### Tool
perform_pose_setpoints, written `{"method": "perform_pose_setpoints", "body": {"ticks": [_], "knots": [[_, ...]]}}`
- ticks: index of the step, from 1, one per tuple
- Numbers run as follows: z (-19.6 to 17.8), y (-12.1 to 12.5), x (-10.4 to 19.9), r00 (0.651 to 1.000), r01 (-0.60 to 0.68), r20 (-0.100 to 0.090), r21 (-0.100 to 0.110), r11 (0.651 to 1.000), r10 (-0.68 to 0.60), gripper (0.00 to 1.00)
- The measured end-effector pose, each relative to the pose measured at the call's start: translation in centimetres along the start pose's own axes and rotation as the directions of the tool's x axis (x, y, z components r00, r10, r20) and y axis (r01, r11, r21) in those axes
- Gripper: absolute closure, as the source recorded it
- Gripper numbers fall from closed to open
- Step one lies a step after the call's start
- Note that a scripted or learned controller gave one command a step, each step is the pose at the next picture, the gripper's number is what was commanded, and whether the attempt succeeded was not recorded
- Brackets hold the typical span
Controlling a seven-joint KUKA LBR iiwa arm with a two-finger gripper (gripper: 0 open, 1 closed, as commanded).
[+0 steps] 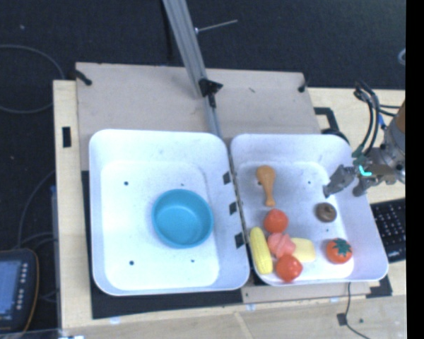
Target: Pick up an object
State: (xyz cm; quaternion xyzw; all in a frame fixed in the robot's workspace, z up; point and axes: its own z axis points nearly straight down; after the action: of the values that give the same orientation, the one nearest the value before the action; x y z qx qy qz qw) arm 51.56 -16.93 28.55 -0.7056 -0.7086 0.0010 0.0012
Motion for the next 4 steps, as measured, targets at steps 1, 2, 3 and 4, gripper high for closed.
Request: {"method": "perform_pose_setpoints", "body": {"ticks": [1, 2, 3, 4], "knots": [[-0.3, 0.1, 0.0, 1.0, 0.0, 0.001, -0.005, 1.0, 0.0, 0.0], [4.1, 0.1, -0.5, 1.0, -0.005, 0.002, 0.0, 1.0, 0.005, 0.0], [8.4, -0.1, -1.0, 1.0, -0.005, 0.002, 0.0, 1.0, 0.005, 0.0], [14.8, 0.0, -0.5, 1.0, -0.006, 0.001, 0.003, 1.0, 0.006, 0.0]]}}
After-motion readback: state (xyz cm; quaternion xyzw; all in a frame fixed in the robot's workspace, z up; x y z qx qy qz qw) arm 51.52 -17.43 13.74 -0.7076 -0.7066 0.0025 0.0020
